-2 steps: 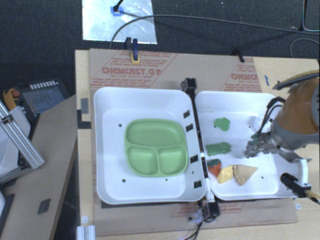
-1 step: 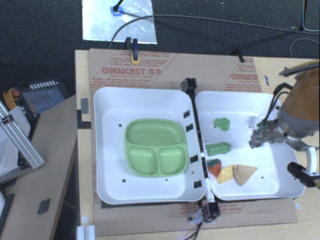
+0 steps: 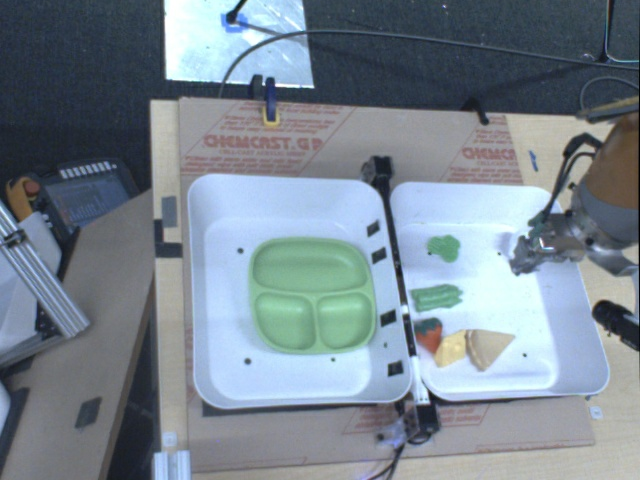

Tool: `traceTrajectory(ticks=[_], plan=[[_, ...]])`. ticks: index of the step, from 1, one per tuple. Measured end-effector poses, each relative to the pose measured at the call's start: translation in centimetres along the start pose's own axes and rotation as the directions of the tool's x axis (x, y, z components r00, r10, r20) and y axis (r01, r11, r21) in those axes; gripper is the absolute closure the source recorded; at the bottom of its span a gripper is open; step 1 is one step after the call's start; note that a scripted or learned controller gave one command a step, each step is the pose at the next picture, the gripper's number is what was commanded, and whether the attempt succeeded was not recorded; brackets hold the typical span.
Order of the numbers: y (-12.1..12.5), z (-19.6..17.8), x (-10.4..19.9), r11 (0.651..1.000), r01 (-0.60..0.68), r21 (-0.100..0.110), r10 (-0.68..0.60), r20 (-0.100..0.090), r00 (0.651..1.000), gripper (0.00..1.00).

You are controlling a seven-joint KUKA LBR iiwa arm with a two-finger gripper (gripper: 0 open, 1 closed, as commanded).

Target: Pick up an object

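The right bin [image 3: 560, 368] holds several small toy foods. A green leafy piece [image 3: 443, 247] lies near its upper left, and a green pod-like piece [image 3: 436, 295] lies below it. Along the bin's lower left sit a red piece [image 3: 428, 334], a yellow wedge [image 3: 452, 349] and a tan slice [image 3: 489, 347]. My gripper [image 3: 526, 256] hangs over the right bin's upper right part, to the right of the leafy piece and apart from every food item. Nothing shows between its tips.
The left bin [image 3: 215, 218] holds a green three-compartment plate [image 3: 311, 294]. A black divider [image 3: 390, 268] runs between the two bins. Cardboard [image 3: 330, 138] lies under both. Cables [image 3: 420, 43] cross the dark floor behind the bench.
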State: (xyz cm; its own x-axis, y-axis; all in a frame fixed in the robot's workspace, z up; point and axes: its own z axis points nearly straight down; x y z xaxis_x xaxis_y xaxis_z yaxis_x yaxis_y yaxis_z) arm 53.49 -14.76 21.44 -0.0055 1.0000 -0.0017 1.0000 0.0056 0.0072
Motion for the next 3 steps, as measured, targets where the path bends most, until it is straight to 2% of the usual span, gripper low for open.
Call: traceTrajectory(ticks=[1, 2, 3], plan=[[1.0, -6.0, 0.4, 1.000, 0.000, -0.001, 0.000, 0.000, 1.000, 1.00], [1.8, -4.4, 6.2, 1.000, 0.004, 0.005, -0.004, -0.003, 1.000, 1.00], [2.3, -4.7, 12.0, 1.000, 0.004, 0.005, -0.004, -0.003, 1.000, 1.00]])
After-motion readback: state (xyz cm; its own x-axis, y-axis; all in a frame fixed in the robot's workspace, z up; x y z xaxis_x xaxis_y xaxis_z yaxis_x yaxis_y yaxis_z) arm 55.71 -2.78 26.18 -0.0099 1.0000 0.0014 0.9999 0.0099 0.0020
